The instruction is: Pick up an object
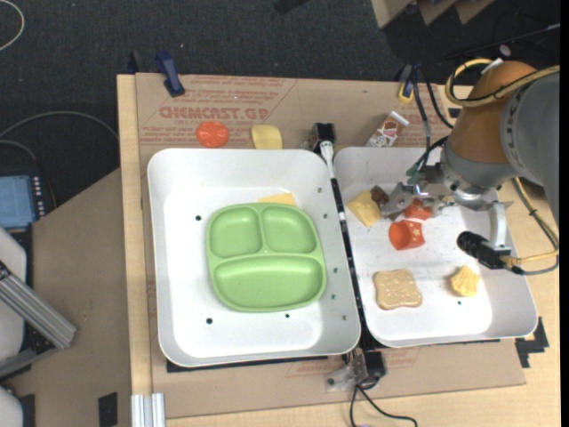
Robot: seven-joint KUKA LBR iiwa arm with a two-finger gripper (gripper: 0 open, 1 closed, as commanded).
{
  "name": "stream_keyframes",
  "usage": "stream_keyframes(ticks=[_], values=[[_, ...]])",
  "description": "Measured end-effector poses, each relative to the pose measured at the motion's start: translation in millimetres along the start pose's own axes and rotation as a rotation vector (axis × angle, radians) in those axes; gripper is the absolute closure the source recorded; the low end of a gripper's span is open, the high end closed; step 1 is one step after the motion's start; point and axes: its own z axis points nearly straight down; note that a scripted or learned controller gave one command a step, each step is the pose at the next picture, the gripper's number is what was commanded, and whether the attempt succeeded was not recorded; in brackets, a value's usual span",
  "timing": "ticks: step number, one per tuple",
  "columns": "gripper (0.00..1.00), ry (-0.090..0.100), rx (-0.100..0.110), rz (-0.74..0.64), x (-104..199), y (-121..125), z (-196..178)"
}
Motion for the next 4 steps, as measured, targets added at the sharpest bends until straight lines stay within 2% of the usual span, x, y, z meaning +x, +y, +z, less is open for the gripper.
stream_keyframes(ticks=[1,2,3,4], values=[[1.0,-0.001,-0.004,0.002,-1.1,-0.1,-13.1],[0.0,-0.001,-0.002,0.003,-1.2,-0.5,-12.3],[0.0,0.005,0.01,0.001,44.4,-61.8,-0.7],[0.0,0.002,0.009,0.007,18.1,-108.8,-1.6]])
